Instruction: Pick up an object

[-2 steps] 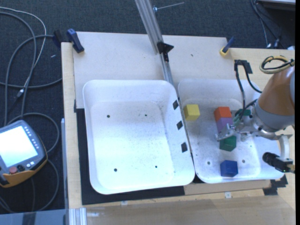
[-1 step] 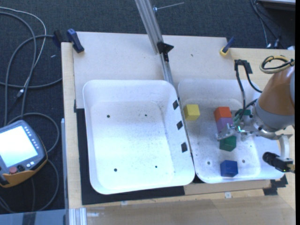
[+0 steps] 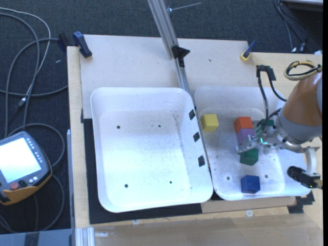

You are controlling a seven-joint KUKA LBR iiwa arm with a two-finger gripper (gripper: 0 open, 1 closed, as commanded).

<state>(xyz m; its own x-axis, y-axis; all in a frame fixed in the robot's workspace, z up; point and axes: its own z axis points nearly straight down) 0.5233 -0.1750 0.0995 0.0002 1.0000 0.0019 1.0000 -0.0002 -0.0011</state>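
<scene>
The right bin holds a yellow cube, an orange block, a purple block just in front of it, a green block and a blue cube. My gripper reaches in from the right and sits low between the purple block and the green block, partly covering both. Whether it touches either block cannot be made out from this angle. The arm's orange band rises above the bin's right side.
The left bin lies beside the right one, with a metal pole slanting up from the divide. Black cables hang near the arm. A teach pendant rests on the floor at far left.
</scene>
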